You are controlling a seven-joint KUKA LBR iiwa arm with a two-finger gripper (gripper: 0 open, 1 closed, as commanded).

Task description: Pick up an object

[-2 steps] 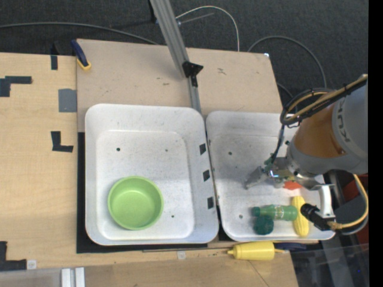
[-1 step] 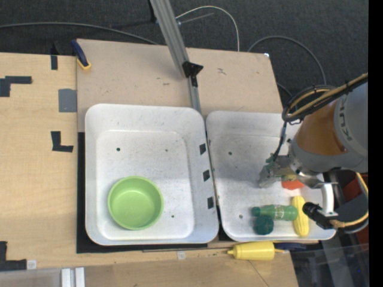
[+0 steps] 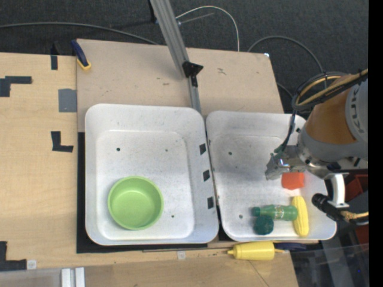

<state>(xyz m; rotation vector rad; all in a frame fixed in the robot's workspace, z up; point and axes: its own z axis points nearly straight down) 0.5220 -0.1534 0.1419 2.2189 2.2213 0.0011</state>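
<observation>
The wide pale wooden bench (image 3: 149,82) carries two shallow white plastic bins side by side, with a slanted grey metal pole (image 3: 170,28) rising over its far edge and thin cables looping on the dark floor beyond. The left white bin (image 3: 143,130) holds one thing, a round lime-green plastic bowl (image 3: 135,202), sitting upright in its near left corner. The right white bin (image 3: 239,142) has its objects gathered toward its near right corner. The grey arm with an orange band (image 3: 335,124) reaches in over the right edge of that bin, and its two-finger metal gripper (image 3: 278,166) hangs above the bin's right side, about midway between the far and near edges; whether it is open or closed cannot be told from here, and nothing can be seen held in it. Just beside the gripper, on its near right, lies a small orange-red block (image 3: 292,180). Nearer the front edge lies a green plastic bottle on its side (image 3: 274,213), with a dark teal rounded piece (image 3: 263,224) touching its near side. A yellow corn-shaped toy (image 3: 301,214) lies lengthwise at the bottle's right end. Outside the bins, a yellow plastic squeeze bottle (image 3: 254,251) lies on its side along the bench's near edge, just below the right bin
</observation>
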